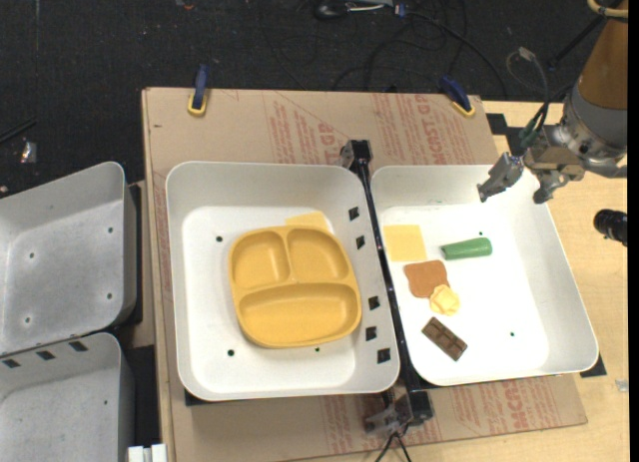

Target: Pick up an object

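Right now I see several small items lying in the right white bin [559,280]: a green cylindrical piece [466,247], a pale yellow square slice [404,242], a brown flat piece [425,276], a small yellow lump [444,300] and a dark brown chocolate-like bar [444,338]. My end effector [523,183] hovers over that bin's far rim, released, grasping nothing. The left bin [190,250] holds a yellow divided plastic tray [296,286].

slanted overhead view of both bins [190,201]
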You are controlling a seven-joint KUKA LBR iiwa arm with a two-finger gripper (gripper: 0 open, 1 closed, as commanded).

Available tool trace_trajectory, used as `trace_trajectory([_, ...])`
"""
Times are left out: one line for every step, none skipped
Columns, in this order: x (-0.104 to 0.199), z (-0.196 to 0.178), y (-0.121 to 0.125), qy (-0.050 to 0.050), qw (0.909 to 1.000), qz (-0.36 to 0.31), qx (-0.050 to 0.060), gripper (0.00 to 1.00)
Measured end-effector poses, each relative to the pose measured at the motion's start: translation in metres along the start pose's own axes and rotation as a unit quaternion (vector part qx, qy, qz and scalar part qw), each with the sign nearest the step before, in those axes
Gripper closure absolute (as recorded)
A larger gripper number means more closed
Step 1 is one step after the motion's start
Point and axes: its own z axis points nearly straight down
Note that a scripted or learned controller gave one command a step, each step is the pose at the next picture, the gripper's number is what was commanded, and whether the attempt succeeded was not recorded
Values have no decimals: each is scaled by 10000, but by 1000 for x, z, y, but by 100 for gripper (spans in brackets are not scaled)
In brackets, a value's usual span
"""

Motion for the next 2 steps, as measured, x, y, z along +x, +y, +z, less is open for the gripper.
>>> trace_trajectory([0,-5,2,-8,10000,-9,-44,0])
trace_trajectory([2,59,-2,1,10000,0,-13,0])
